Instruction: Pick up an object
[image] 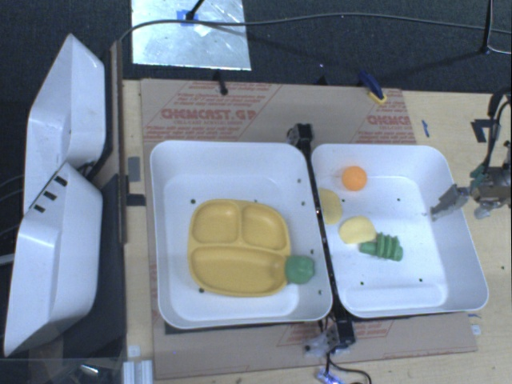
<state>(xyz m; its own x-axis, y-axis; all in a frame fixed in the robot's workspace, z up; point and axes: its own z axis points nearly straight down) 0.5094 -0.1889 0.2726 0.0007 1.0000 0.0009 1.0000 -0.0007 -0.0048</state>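
White plastic everywhere you look: two shallow bins side by side on the bench, and nothing has left them yet. In the right bin (448, 294) your candidates lie loose: an orange ball (354, 178) toward the far wall, a pale yellow piece (358, 230) mid-floor with a green ridged toy (383, 248) touching its near side, and another yellow piece (329, 206) tucked against the divider between the bins. Over in the left bin (172, 294), a yellow compartment tray (238, 246) fills the floor with a green round object (300, 270) against its near-right corner.

Your gripper (460, 199) sits at the right bin's right wall, well apart from every object, and carries nothing. Whether the fingers are apart or together, you cannot tell from here; the tip is small and dark against the rim.

So, by my read, the pick is at its start: no approach lined up, no contact, no lift. Choosing a target, descending, closing and raising are all still ahead of you.
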